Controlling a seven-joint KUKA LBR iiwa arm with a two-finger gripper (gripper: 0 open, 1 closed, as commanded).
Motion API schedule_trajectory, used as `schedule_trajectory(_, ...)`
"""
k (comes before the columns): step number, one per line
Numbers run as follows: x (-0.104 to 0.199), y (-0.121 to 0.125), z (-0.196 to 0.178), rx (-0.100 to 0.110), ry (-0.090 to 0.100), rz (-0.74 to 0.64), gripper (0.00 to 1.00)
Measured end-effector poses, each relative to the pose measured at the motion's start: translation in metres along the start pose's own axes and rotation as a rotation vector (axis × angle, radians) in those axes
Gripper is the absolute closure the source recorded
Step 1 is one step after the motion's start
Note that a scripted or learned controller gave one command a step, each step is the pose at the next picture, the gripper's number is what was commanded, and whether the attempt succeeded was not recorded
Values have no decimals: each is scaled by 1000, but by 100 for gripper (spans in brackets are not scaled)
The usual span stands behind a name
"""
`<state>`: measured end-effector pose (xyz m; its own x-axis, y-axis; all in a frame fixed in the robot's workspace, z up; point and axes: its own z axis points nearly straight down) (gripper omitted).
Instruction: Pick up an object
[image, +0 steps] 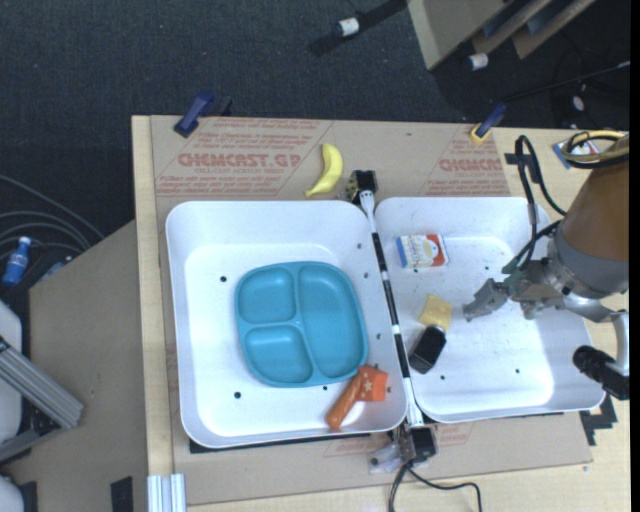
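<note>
One yellow block (435, 310) lies just left of the gripper (478, 301), whose fingers stand apart.

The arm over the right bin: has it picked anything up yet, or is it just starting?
Nothing looks lifted yet. The tool hangs low over the right bin, near the yellow block and black object, both lying on the bin floor. Grasping and lifting one remains.

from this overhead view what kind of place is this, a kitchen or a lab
Most likely a robotics lab bench, not a kitchen: a robot arm reaches over two white bins holding toy-like items such as a blue divided plate, with loose cables on the floor.
</note>
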<state>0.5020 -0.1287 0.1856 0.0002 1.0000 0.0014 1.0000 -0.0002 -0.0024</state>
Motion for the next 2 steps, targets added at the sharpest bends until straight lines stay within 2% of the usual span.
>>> schedule_trajectory(1, 27, 11, 84, -20, -3, 1, 0)
schedule_trajectory(2, 6, 94, 101, -3, -1, -1, 0)
